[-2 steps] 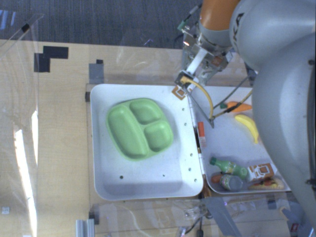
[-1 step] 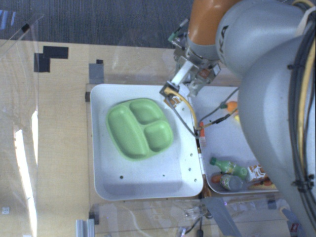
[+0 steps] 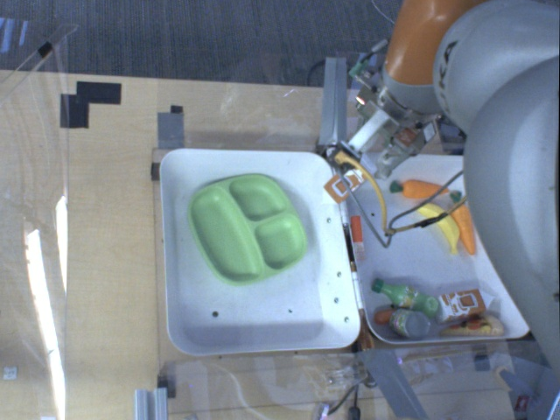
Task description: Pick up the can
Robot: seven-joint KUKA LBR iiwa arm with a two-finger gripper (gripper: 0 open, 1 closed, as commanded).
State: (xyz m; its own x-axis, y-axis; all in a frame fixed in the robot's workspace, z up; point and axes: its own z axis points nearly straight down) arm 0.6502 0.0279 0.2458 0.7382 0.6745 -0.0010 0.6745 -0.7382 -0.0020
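Near the lower right of the frame, in the bottom corner of the right-hand shallow white bin [image 3: 516,322], lies the small grey metal can [image 3: 409,324], well apart from the two-finger gripper [image 3: 385,143], which hangs at the upper edge of that bin, close under the orange band of the grey arm [image 3: 490,68]. Whether the gripper's fingers are spread or closed cannot be told (cables and the wrist crowd them), and nothing can be seen between them. The can seems to lie on its side with its long axis roughly left to right across the frame, though blur makes this uncertain; no label or writing on it can be read. Just above it rests a green bottle with a yellow cap [image 3: 406,297], and to its right a white and orange carton [image 3: 462,304], its print too small to read. Higher in the same bin lie an orange carrot [image 3: 422,188] and a yellow banana [image 3: 440,222]. Left of all this, the other white bin [image 3: 184,322] holds a light green divided plastic tray [image 3: 249,227].
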